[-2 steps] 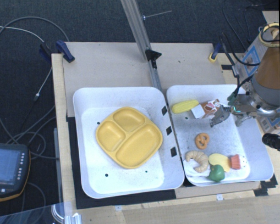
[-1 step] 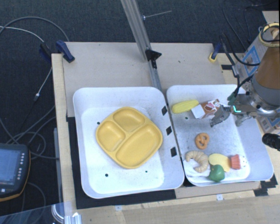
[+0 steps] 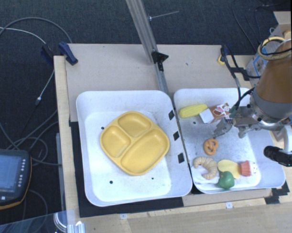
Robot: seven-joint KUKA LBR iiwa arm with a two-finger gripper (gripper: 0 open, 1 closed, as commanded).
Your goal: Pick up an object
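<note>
1. Arm [image 3: 275, 80]: grey with an orange band above the wrist, reaching in from the right over the right bin [image 3: 263, 181].
2. Wrist: bent towards the bin's middle, its metal housing above the bin's right half.
3. Claw [image 3: 222, 129]: two dark fingers point left and downward, tips close together above the bin floor, nothing between them.
</note>
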